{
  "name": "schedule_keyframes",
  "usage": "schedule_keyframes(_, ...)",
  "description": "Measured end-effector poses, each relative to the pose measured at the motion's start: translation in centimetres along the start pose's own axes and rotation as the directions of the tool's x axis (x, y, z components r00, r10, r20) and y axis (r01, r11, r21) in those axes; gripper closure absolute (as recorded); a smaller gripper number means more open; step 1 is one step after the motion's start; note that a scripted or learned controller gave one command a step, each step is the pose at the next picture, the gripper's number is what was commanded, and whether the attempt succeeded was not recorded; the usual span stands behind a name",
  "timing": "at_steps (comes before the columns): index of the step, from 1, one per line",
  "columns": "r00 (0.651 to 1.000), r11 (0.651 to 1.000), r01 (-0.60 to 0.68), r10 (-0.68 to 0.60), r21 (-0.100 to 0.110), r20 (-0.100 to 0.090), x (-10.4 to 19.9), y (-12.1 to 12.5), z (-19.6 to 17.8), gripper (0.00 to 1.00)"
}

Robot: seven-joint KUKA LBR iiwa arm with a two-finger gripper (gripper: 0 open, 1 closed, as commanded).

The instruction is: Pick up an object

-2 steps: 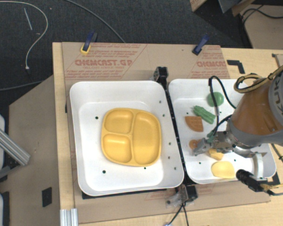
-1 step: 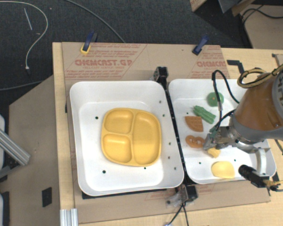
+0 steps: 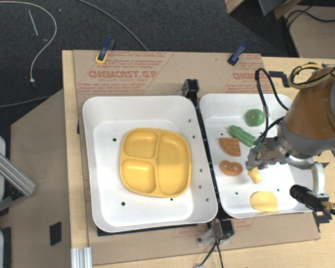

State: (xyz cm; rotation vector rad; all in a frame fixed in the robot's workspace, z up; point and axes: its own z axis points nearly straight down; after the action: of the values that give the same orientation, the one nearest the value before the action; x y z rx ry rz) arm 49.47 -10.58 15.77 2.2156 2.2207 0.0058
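Plastic toy food lies loose in the right white bin [image 3: 212, 149]. The gripper [image 3: 259, 159] hangs over the bin's middle; whether it is parted or closed I cannot tell. At its five o'clock, just beside it, sits a small yellow plastic chunk [image 3: 254, 176], probably light, stiff and slick, best pinched across its narrow sides. At nine o'clock lie a brown pretzel-shaped toy [image 3: 230, 167] and a tan bread-slice toy [image 3: 230, 146].

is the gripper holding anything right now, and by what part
Cannot be told. The gripper is low in the right bin, just above a small yellow piece, but nothing shows between its fingers.
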Motion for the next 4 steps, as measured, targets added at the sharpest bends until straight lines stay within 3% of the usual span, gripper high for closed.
schedule_keyframes(2,1.0,1.0,0.0,0.0,-0.003,0.001,0.4,0.5,-10.7,1.0)
schedule_keyframes(4,1.0,1.0,0.003,-0.003,0.01,-0.004,9.9,1.7,-8.9,1.0)
